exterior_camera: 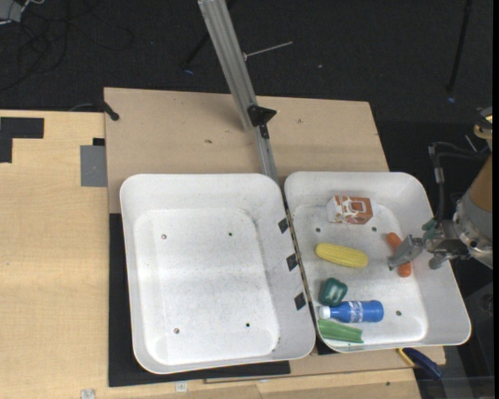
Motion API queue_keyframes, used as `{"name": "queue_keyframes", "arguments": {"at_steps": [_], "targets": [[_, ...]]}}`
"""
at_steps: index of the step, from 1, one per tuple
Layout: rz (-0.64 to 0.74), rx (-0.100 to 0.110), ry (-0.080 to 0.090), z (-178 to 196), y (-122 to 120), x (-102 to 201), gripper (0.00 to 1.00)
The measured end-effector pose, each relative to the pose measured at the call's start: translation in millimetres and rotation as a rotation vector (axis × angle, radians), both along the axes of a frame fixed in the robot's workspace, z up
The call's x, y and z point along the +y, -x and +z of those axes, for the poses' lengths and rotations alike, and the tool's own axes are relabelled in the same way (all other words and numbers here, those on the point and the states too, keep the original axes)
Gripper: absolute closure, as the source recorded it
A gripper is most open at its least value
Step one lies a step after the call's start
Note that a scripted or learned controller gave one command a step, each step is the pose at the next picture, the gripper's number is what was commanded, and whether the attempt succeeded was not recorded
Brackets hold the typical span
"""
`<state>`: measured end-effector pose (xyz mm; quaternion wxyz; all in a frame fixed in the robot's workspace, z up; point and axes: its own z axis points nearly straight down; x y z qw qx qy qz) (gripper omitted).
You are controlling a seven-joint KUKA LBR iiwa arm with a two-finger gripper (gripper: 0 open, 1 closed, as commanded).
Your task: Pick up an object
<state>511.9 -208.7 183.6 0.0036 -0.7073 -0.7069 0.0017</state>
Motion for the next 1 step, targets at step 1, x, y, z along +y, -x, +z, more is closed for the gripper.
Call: {"name": "queue_keyframes", "arguments": {"at_steps": [1], "targets": [[0.000, 0.001, -0.001, -48.1, 5.2, 9.3, 0.00]]}}
